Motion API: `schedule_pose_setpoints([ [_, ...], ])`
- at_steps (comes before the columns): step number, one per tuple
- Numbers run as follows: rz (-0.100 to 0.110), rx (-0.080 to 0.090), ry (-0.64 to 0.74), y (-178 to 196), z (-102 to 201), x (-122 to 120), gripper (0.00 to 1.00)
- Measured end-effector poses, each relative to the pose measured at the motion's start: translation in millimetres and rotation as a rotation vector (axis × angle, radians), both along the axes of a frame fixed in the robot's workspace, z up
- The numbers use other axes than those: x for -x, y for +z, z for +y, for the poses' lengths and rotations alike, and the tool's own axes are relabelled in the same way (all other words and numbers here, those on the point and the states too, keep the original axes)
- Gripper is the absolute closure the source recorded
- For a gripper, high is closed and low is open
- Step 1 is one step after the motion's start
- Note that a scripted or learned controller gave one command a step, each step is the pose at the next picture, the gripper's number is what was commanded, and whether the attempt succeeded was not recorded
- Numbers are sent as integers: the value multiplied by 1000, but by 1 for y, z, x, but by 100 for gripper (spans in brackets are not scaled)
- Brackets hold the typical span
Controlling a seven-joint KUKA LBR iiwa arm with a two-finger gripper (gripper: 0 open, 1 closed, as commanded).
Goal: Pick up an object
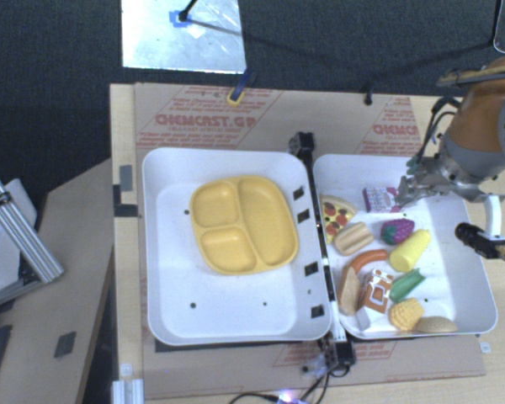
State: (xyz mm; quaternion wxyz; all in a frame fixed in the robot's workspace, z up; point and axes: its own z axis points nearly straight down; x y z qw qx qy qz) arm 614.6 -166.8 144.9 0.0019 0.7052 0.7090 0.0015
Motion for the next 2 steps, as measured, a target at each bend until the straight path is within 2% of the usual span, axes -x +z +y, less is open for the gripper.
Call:
schedule_pose_setpoints([
  [1,-3,1,1,57,9,-8,100],
  [2,1,0,1,81,9,-9,100],
])
